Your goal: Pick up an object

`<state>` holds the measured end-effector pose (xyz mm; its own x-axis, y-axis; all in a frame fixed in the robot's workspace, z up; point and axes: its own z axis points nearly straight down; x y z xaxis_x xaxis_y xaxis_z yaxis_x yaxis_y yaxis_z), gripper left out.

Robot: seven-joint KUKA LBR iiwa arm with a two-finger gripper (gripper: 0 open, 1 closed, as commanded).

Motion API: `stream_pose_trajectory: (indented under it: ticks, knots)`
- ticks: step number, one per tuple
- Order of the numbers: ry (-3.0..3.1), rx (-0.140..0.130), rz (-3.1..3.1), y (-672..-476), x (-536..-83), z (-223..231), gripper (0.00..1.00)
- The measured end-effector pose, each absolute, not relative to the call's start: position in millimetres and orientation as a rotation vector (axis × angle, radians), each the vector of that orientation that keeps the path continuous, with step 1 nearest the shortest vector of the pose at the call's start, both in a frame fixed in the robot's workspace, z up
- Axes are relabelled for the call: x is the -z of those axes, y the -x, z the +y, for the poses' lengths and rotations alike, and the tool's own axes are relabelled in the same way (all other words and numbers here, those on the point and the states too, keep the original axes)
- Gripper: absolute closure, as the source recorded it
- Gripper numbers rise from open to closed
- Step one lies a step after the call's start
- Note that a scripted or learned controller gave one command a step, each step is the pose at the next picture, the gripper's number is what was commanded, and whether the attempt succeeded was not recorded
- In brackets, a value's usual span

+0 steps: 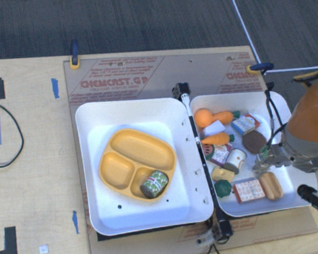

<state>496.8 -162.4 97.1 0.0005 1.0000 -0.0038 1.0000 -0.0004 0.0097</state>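
Approach step: gripper (pixel 265 162), finger state indeterminable, hovered at four o'clock in the right bin (pixel 231 210) above the bread roll (pixel 271 186); the next move likely required a centred descent over it

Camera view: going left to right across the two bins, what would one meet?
yellow divided tray → green can lying in the tray's small compartment → carrot → brown round piece → gripper → arm's orange band
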Motion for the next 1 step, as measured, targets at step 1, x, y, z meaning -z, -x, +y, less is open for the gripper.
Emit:
stream_pose_trajectory:
  ticks: [1]
  knots:
    - [-2.216, -0.005, 2.214, -481.7, -87.2, -120.0, 1.00]
